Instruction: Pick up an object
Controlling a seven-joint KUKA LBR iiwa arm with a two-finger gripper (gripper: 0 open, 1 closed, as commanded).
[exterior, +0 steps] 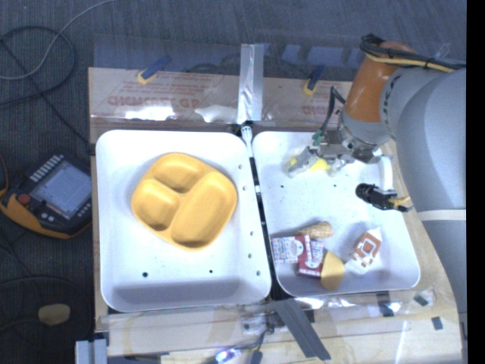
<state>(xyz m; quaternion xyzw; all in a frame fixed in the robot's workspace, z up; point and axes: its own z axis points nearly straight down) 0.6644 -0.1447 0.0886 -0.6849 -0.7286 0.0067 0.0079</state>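
Clearly the gripper (317, 158) sits low at the right bin's (405, 275) far wall; whether it pinches anything, I cannot tell; it may scrape that wall.

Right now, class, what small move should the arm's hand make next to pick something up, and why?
Probably lower straight down: the hand hovers over a yellow object at the far end of the right bin, and nothing is visibly gripped yet.

A divided tray (184, 200) lies in the left bin (114, 279); small packets (299, 255) cluster at the right bin's (402, 279) near edge
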